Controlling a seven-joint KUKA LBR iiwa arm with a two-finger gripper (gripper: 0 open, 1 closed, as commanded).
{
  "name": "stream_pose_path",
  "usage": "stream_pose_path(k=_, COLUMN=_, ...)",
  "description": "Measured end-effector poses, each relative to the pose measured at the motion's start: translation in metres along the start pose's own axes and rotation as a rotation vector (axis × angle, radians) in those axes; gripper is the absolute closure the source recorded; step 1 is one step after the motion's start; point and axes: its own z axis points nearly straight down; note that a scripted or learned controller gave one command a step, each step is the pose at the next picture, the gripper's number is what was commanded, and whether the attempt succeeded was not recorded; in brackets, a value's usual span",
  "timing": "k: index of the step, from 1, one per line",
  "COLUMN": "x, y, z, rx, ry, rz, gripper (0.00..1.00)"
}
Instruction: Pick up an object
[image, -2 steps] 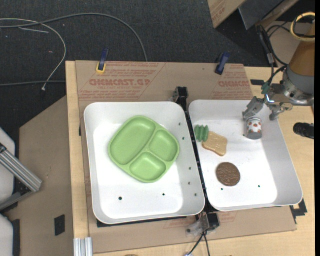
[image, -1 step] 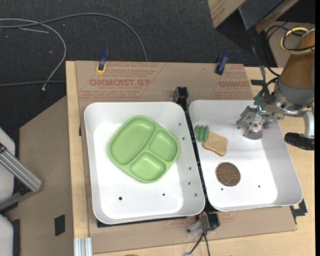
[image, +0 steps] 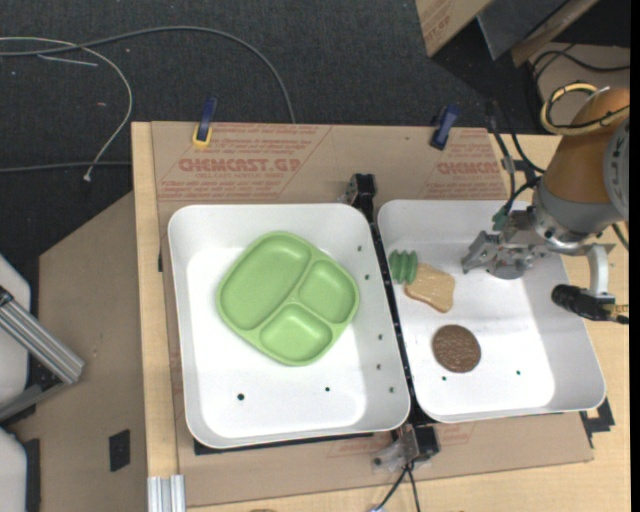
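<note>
In the right bin lie three small things near its left side: a green ribbed piece, a tan toast-shaped piece touching it, and a round brown cookie-like disc closer to the front. My gripper hangs over the back part of the right bin, to the right of the toast piece and apart from it. Nothing shows between its fingers.
The left bin holds a light green divided plate with three compartments. A black divider with clamps runs between the two bins. Cardboard surrounds both bins, with blue clips at the back edge.
</note>
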Motion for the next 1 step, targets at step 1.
stream_pose_path(k=1, x=-0.0002, y=0.0021, z=-0.0140, rx=-0.006, ry=-0.001, rz=-0.001, gripper=1.00)
